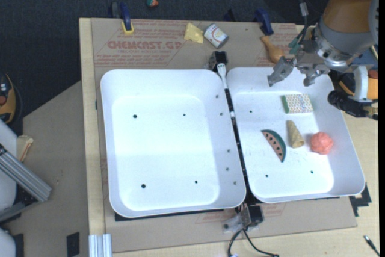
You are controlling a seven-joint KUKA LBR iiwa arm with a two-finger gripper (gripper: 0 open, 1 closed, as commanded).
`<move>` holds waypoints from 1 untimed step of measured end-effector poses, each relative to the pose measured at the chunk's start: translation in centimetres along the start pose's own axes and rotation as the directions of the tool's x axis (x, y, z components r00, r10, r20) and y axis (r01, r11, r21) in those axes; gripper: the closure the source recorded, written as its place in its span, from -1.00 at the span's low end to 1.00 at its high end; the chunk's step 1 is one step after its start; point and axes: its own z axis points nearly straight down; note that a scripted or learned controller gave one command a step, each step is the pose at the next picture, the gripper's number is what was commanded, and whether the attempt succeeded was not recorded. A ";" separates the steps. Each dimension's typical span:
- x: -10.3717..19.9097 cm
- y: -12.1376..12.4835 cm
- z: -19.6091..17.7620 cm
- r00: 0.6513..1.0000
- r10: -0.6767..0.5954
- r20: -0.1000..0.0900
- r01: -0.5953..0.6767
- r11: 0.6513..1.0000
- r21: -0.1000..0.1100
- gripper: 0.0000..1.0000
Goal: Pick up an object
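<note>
My gripper [296,74] hangs over the far edge of the right bin [258,186], its two dark fingers spread open with nothing between them. In that bin lie a green-edged patterned block [297,103], a tan cone-shaped piece [295,133], a watermelon slice toy [275,144] and a pink lumpy ball [322,142]. The patterned block sits just in front of the gripper, the other three nearer the bin's middle and right.
The left bin [120,84] stands beside the right one. Behind the bins on the cardboard lie a yellow piece [194,34], a small white box [216,35] and an orange toy [274,49]. Blue clamps [126,14] hold the board's far edge.
</note>
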 end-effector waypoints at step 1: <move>0.8 0.7 15.9 1.000 -0.001 -0.002 0.001 1.000 0.009 -1.00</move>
